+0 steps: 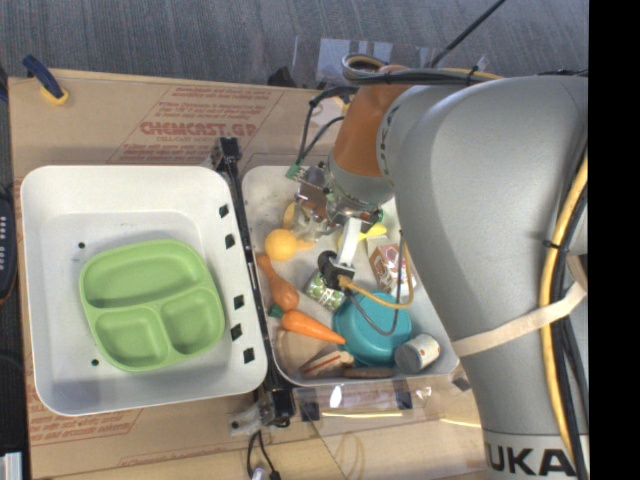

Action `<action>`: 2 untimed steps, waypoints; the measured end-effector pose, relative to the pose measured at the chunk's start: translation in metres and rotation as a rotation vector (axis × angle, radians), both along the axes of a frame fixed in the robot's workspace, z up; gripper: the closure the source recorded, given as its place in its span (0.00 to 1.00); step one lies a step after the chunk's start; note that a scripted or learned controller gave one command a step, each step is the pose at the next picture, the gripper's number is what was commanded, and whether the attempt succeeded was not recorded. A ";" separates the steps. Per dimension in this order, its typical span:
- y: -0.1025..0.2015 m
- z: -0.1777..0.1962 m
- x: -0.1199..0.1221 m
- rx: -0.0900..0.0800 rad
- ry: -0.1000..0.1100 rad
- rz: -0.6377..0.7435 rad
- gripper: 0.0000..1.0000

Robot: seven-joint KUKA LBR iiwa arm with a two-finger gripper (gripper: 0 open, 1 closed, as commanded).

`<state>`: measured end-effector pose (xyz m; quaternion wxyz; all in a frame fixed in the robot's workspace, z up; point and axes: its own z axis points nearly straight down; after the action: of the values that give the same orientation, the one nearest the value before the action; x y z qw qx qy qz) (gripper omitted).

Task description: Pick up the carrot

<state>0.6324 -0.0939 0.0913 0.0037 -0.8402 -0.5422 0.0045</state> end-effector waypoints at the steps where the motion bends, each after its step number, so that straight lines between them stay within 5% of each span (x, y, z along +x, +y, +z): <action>1: 0.002 -0.001 -0.048 -0.003 0.003 -0.319 0.00; 2: 0.003 0.008 -0.048 0.000 0.013 -0.310 1.00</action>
<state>0.5844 -0.0905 0.0997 0.0079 -0.9137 -0.4062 0.0095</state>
